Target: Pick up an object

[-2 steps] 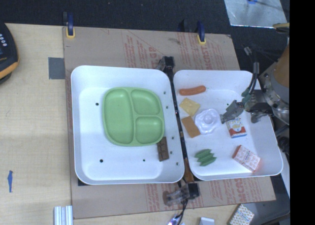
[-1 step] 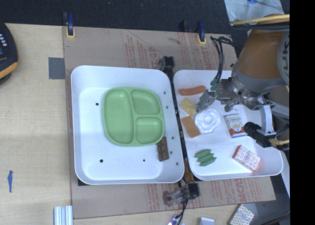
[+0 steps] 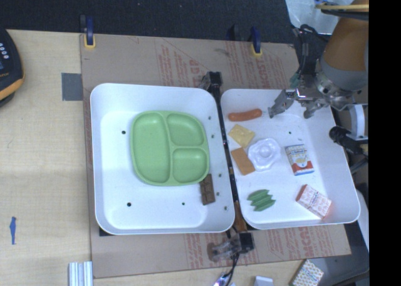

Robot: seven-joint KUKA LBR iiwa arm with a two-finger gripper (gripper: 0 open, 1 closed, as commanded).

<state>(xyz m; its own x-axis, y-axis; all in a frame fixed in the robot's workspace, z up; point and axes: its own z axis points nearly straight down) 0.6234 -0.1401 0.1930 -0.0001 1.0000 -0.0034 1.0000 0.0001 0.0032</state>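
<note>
From my remote seat I take the right white bin as my landmark; the left white bin sits just beside it, edge to edge, and carries a green divided plate in its middle, with a small brown block by the plate's near right corner. The arm's grey wrist hangs over the landmark bin's far right corner, and the gripper is above the bin's far edge with its two fingers spread apart and nothing between them. Inside the landmark bin, at its middle, I see a clear plastic cup; left of that, a yellow cheese wedge and an orange cracker. Near the far left corner lies a toy sausage, close to the open fingers. A small carton sits right of centre, a pink-patterned box at the near right, and a green pea pod at the near left.
</note>
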